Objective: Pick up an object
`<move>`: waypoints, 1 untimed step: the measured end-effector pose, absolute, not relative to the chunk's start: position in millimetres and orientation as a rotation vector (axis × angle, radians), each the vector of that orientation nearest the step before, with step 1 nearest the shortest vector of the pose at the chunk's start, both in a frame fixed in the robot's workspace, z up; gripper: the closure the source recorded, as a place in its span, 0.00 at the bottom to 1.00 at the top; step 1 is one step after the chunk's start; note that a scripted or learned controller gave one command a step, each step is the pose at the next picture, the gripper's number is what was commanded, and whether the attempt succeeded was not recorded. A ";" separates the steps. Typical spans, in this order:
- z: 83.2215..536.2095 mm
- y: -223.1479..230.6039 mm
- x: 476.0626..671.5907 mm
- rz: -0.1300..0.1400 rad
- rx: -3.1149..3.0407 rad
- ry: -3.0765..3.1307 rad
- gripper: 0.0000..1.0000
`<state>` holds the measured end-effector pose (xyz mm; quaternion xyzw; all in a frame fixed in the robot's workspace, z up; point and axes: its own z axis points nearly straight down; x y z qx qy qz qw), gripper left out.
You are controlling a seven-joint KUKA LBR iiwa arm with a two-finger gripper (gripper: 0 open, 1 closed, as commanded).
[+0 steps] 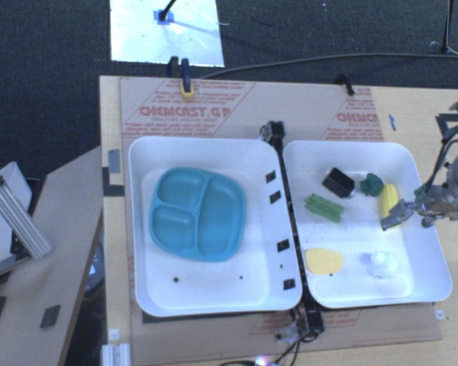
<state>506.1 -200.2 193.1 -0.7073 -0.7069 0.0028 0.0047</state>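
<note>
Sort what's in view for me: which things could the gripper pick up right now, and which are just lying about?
Belongs to the pick:
gripper
yellow banana-shaped piece
black block
dark green lump
green ridged piece
flat yellow piece
white crumpled piece

Just lying about:
blue divided plate in the left bin
clamp at the board's far edge

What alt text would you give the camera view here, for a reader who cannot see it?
A gripper reaches in from the right, low over the right white bin, beside a yellow object. That bin also holds a black block, two green pieces, a flat yellow piece and a small white object. The left bin holds a blue divided plate.
</note>
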 end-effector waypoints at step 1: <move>199.5 -199.7 509.3 -0.001 -2.219 -2.226 0.00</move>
